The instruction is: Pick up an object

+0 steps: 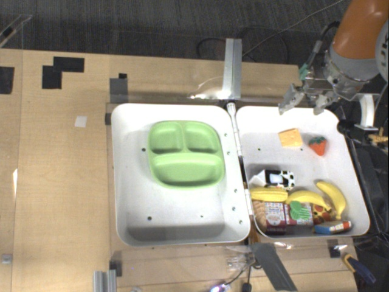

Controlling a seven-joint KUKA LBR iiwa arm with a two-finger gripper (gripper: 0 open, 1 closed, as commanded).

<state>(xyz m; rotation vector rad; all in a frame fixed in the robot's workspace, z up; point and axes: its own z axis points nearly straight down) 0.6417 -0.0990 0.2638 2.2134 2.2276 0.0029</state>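
Note:
My gripper (302,101) hangs over the back edge of the right bin (261,123), open, with nothing between its fingers. Below and in front of it an orange wedge (290,139) lies on the bin floor, with a small strawberry (318,145) to its right. Toward the front of this bin lie two bananas (316,198), a black-and-white block (279,177), a dark red box (278,216), a green piece (298,211) and a marker (333,227), packed close together.
The left bin (130,163) holds a green divided plate (185,152). A metal post (233,69) stands behind the seam between the bins. Cables run along the right side past the arm (361,23).

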